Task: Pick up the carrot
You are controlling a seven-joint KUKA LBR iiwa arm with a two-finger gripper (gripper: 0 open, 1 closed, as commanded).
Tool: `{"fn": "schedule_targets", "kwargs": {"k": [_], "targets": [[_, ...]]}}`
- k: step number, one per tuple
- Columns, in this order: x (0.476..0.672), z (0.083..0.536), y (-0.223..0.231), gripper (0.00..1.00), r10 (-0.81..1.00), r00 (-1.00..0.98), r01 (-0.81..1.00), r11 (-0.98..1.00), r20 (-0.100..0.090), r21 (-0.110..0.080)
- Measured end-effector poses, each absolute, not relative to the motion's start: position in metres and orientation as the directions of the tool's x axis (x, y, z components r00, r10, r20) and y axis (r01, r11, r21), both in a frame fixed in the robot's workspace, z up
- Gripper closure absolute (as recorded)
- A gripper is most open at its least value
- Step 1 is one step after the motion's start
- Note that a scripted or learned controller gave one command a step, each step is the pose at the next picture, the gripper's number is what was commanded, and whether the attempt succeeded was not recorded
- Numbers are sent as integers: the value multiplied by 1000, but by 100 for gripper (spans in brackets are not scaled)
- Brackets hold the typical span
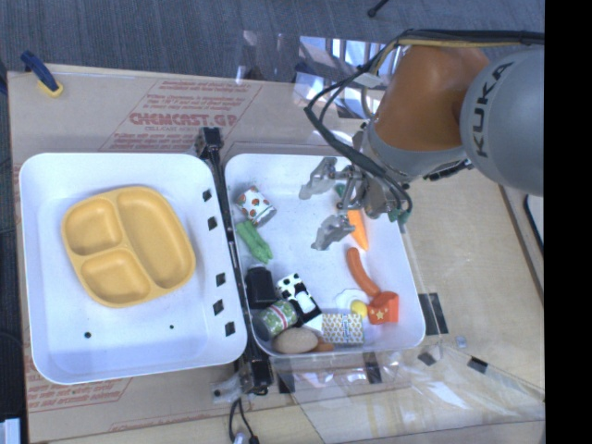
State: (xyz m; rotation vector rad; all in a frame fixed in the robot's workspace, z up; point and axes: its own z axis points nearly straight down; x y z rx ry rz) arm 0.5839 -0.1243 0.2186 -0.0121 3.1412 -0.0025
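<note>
Grey arm reaching in from right, gripper (pixel 326 207) spread over right bin (pixel 407 289), carrot (pixel 358 230) beside it.

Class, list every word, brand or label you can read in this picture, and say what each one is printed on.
"KUKA": black letters on the grey arm.
"CHEMCAST GP": red print on the brown sheet behind the bins; the smaller red lines around it are too blurred to read.
The can and the small packets at the right bin's near end carry labels too small to read.
</note>
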Motion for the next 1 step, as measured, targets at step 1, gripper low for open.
{"fn": "schedule_targets", "kwargs": {"k": [1], "targets": [[594, 208, -212, 0, -368, -930, -368, 930, -2, -4]]}}
